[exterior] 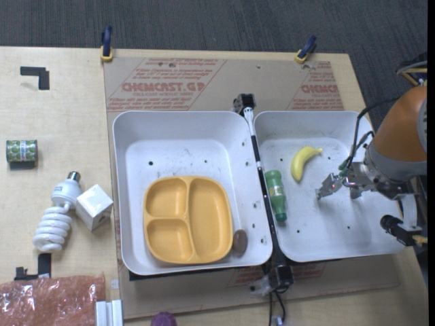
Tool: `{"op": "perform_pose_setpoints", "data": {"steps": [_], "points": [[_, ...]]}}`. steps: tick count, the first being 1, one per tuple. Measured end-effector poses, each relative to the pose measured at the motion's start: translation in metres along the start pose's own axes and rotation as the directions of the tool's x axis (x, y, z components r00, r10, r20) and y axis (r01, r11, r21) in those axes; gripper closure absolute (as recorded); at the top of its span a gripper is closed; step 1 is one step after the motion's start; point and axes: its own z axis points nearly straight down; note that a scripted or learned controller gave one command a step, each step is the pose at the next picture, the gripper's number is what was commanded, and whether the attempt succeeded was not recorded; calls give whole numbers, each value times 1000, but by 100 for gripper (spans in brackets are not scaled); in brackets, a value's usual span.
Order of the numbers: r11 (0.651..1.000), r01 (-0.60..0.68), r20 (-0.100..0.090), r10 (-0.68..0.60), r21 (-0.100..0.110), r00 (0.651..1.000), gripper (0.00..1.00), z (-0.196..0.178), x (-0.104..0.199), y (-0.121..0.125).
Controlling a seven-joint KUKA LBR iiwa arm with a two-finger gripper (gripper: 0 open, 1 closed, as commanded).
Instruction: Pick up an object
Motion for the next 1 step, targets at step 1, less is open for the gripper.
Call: {"op": "perform_pose_setpoints", "data": {"steps": [1], "points": [[1000, 0, 0, 0, 0, 1000, 0, 0, 55, -61]]}}
